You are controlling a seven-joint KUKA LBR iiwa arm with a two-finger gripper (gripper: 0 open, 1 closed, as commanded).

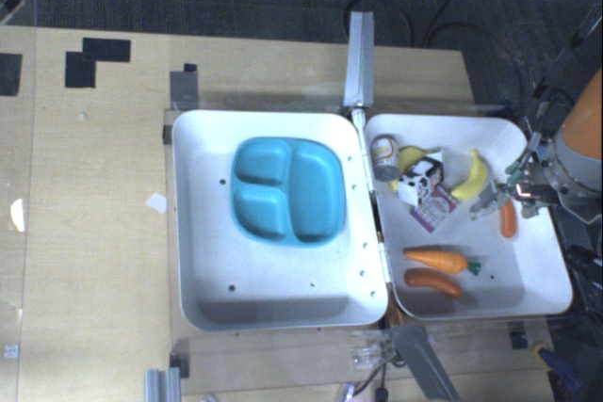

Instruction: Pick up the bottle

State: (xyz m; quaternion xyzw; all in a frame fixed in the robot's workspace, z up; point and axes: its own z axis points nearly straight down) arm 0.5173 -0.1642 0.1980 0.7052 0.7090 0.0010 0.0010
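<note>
Wooden bench [94,202] is carrying two shallow white bins side by side, with dark carpet and a loose cable behind. Bottle [384,157]: judging it to be the small grey item with a brownish end, lying on its side in the right bin [546,292], hard against the wall shared with the left bin [203,202]. Just beside it a black-and-white toy [419,180] is lying, touching a banana [474,176] and a flat purple packet [431,208]. Further toward the near edge, a carrot [439,260] and a sausage [432,281] are lying parallel. A blue divided tray [287,189] is sitting in the left bin. Gripper [512,195] is hovering at the right bin's far-right side, next to a small orange piece [509,220], well apart from the bottle; its opening cannot be told, and nothing is showing in its grasp. Risks: the bin wall is crowding the bottle, so a descent there may be striking the rim; the toy may be getting caught instead; the round body may be rolling away on contact.
</note>
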